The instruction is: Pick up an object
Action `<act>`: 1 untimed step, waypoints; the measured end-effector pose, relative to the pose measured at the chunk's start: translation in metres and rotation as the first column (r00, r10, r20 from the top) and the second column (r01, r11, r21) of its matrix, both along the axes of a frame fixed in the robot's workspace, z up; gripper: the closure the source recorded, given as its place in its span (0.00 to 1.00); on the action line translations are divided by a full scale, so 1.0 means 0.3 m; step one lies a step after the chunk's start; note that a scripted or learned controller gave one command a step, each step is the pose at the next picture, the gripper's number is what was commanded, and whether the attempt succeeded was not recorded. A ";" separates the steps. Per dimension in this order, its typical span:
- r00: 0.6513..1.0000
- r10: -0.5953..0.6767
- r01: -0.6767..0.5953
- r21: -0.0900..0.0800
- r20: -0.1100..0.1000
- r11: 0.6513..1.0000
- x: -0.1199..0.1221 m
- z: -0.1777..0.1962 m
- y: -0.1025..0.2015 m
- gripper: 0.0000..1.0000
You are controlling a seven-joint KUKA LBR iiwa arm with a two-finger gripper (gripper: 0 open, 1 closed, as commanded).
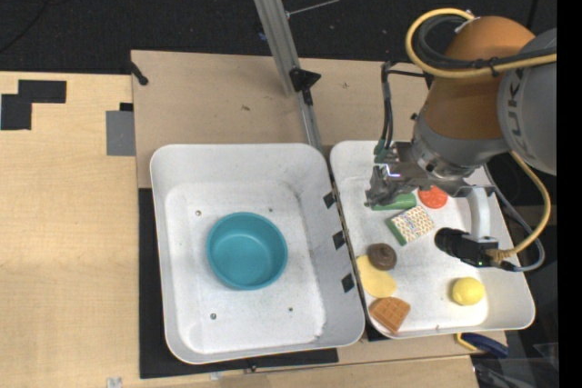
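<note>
My gripper (388, 194) hangs low over the back left part of the right bin (509, 309). Just beneath and beside it lies a green object (401, 203), partly hidden by the gripper. A red-orange piece (435, 197) sits right of it. A small checkered box (411, 223) lies just in front of the gripper. Closer to the front are a brown doughnut (382, 256), a pale yellow piece (376, 278), a waffle (390, 314) and a yellow lemon (467, 291).
The left bin (182, 177) holds a teal bowl (246, 250). A slanted metal rail (275, 18) rises behind the bins. The arm's orange and grey body (473, 95) hangs over the back right of the right bin.
</note>
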State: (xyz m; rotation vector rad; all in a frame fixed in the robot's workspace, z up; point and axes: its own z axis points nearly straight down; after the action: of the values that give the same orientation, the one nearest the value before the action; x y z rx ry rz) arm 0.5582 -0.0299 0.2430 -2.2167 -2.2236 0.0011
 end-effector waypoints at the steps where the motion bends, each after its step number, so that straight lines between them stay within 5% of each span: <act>1: 1.000 -0.001 0.001 -0.001 0.001 1.000 -0.028 0.020 0.157 1.00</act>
State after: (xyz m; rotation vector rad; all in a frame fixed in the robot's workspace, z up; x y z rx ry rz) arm 0.5499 0.0171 0.2490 -2.2189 -2.2236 0.0008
